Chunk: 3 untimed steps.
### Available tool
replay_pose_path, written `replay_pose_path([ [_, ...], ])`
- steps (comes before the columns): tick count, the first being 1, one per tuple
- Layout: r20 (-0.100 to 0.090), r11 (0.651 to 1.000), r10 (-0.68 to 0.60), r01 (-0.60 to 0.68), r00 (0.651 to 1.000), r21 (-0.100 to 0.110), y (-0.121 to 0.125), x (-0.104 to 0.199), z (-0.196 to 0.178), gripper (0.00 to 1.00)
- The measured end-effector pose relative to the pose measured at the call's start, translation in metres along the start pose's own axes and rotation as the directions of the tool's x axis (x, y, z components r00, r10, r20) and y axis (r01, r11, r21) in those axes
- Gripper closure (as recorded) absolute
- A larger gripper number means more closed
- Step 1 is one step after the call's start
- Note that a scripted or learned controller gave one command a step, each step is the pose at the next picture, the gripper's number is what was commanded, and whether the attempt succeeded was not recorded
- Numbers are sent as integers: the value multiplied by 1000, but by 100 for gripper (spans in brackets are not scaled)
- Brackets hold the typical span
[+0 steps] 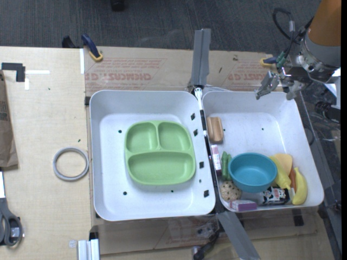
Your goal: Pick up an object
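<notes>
My gripper (277,89) hangs over the far rim of the right bin (255,124), its two fingers apart with nothing between them. Below it in that bin lie a tan bread-like block (216,129) at the left wall, a blue bowl (252,171), a yellow banana (299,186), a yellow piece (284,163), a green item (225,164), a cookie (230,190) and a small black-and-white box (274,196). All these objects sit toward the bin's near half, well apart from the gripper.
The left bin (105,145) holds a green divided plate (160,153). A roll of tape (70,163) lies on the bench at left, scissors (10,227) at the lower left corner. A grey metal divider (201,58) rises between the bins at the back.
</notes>
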State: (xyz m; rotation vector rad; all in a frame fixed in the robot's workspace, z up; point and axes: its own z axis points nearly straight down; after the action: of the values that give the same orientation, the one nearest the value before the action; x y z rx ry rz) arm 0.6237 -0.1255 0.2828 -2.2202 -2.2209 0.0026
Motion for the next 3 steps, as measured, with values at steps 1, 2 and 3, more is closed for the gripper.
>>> replay_pose_path([
  [1,1,989,145,-145,989,-1,-17,8,-44,0],
  [2,0,983,182,-182,983,2,-50,14,99,0],
  [3,0,981,194,-194,981,2,-112,-64,161,0],
])
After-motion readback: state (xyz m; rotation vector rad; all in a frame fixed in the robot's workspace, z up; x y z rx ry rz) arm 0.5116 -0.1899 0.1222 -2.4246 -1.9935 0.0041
